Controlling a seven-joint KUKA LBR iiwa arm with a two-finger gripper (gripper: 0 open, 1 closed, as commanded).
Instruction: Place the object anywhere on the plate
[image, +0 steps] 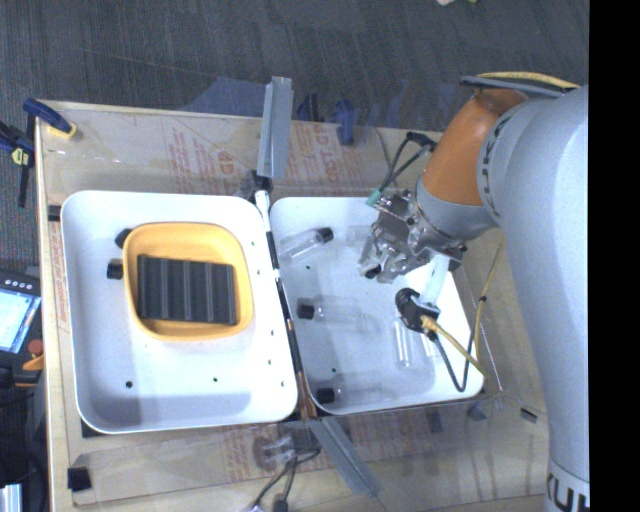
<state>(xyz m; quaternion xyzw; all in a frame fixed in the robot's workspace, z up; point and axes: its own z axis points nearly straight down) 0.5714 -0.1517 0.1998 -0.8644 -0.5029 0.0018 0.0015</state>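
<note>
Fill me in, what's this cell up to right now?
The KUKA arm reaches in from the right, its tool low over the right bin, where several small clear vials lie scattered. The yellow plate with a dark ribbed insert sits in the left bin. Nothing from the right bin is on the plate yet; whether the tool has caught a vial can't be told.

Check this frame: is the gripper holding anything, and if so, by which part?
It cannot be told. The gripper hangs over the right bin, above the clear vials, but its fingertips are too dark and small to make out.
</note>
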